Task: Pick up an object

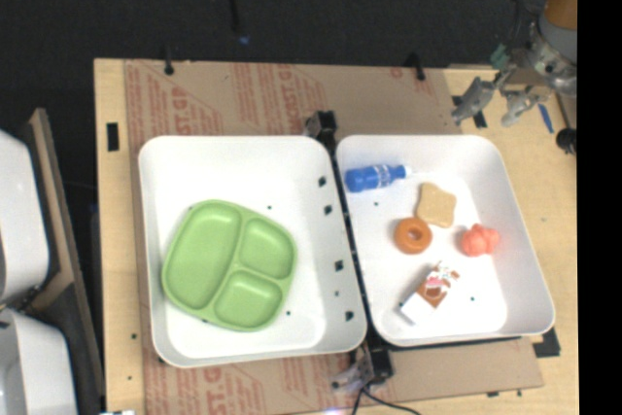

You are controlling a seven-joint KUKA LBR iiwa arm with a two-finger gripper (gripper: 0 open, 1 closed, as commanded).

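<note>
Lying in the right bin [520, 301], the candidates for the pick are five small things: a blue bottle [374, 177] on its side near the bin's far left corner, a tan slice of toast [436, 205] toward the middle, an orange donut [414, 235] just beside the toast, a pink-orange soft lump [478, 240] nearer the right wall, and a small red-and-white carton [432, 292] toward the near edge. The toast and the donut lie almost touching, so a descent aimed at one may push the other or close on both edges and slip. The bottle is round and on its side; it probably rolls if the fingers meet it off centre. The carton lies tilted to the bin's walls, so a badly turned wrist may pinch only a corner. The left bin [155, 306] holds a green divided plate [229, 264], well apart from these things and no danger to them. The gripper [494, 99] hangs above the bench [112, 238] beyond the right bin's far right corner, away from every object; its fingers appear spread apart with nothing between them, though they are small and somewhat blurred. From there the arm must cross the bin's rim, and a low path could strike the wall.
</note>
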